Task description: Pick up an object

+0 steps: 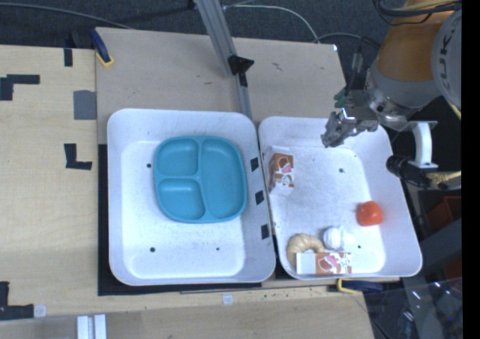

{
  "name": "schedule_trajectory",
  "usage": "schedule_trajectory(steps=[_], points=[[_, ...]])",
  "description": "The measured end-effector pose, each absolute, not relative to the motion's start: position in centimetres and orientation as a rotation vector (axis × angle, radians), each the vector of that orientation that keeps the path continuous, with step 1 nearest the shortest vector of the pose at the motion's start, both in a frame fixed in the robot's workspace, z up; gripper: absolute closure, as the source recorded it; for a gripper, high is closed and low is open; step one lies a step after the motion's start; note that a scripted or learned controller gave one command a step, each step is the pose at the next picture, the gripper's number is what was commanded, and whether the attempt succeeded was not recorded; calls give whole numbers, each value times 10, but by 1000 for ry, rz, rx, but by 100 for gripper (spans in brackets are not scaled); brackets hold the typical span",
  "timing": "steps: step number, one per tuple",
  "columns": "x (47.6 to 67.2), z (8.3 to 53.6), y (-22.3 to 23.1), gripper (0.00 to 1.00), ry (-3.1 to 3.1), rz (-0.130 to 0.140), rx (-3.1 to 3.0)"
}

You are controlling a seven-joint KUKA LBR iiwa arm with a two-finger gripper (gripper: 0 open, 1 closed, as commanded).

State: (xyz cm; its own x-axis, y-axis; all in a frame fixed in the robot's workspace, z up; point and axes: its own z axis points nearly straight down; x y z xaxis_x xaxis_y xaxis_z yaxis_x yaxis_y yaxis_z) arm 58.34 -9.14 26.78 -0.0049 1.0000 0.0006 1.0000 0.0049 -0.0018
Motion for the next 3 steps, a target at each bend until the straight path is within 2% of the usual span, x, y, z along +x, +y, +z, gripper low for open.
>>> schedule_trajectory(steps=[2,3], points=[[587,256,12,100,-2228,1,-2212],[576,255,64,100,-2227,2,-2212]])
